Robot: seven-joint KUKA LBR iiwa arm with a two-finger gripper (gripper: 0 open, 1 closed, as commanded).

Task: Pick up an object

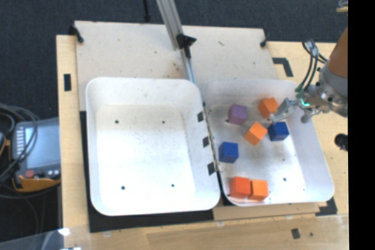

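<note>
Seven blocks lie in the right bin. Nearest the lower edge of the frame, two orange blocks sit side by side against the bin's lower wall. Above them, a blue block stands near the divide between the bins. Further up, an orange block and a second blue block sit just beside each other, with a purple block and another orange block beyond.

The gripper hangs at the right of the frame, directly above that second blue block and just right of the upper orange one; whether it is open or closed cannot be told. Judged the likeliest target: the second blue block, below the gripper in the frame.

The left bin and the pale surface lie beyond, with dark floor around.
</note>
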